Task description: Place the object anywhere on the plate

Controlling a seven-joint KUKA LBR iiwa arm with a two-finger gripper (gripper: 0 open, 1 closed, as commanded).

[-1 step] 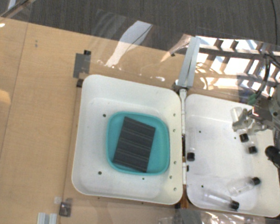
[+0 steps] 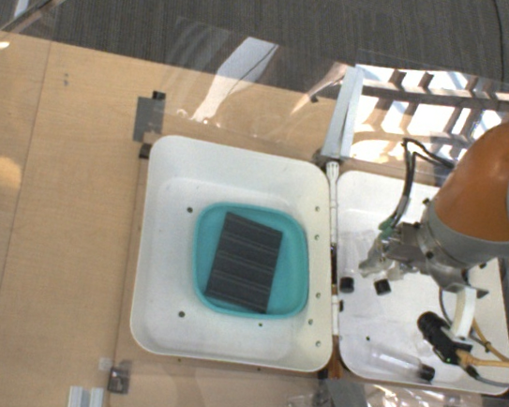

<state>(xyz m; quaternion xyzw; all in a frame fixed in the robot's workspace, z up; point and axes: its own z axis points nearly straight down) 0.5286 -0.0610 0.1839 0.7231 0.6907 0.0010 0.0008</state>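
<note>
A dark ribbed object (image 2: pixel 245 263) is seen lying on the teal plate (image 2: pixel 294 284) in the left bin (image 2: pixel 165 232).

The plate is set near the middle of the left bin, and the dark rectangular object is laid flat on it, inside its rim and slightly tilted. The right bin (image 2: pixel 368 205) is placed just beside the left bin, on the wooden worktop (image 2: pixel 40 242). The arm (image 2: pixel 498 192) is extended over the right bin, well apart from the plate, and the tool (image 2: pixel 380 264) is held low above the white floor of that bin. Whether the tool is wide or narrow cannot be told. A small black piece (image 2: pixel 347 284) is seen just beside the tool, and a clear tube with a dark tip (image 2: pixel 401 364) is laid near the right bin's front edge.
</note>
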